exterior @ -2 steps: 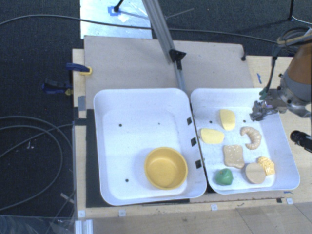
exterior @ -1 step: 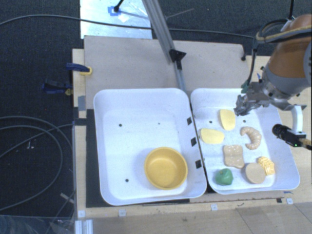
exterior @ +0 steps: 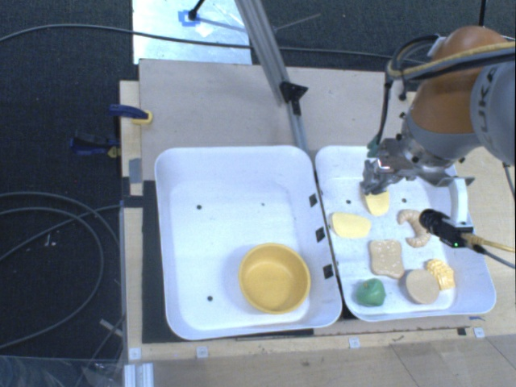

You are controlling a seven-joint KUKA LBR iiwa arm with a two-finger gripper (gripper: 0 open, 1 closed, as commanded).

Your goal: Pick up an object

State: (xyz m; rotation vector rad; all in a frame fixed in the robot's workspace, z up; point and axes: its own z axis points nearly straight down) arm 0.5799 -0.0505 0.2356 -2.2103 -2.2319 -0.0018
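My gripper (exterior: 375, 185) hangs low over the back of the right bin (exterior: 343, 161). Right under its tip lies a small yellow piece (exterior: 377, 205), partly covered by it. I cannot make out whether the two touch. Other toy foods lie in this bin. A pale yellow wedge (exterior: 351, 225) is at the left and a tan curled piece (exterior: 413, 224) at the right. Toward the front are a slice of toast (exterior: 386, 258), a green lump (exterior: 371, 292), a round tan piece (exterior: 420, 287) and a small corn cob (exterior: 440, 273).
A yellow bowl (exterior: 274, 277) stands in the left bin (exterior: 210, 184), near its front right corner. A slanted grey pole (exterior: 266, 39) crosses the bench behind the bins. A blue and yellow clamp (exterior: 121, 127) grips the bench's left edge.
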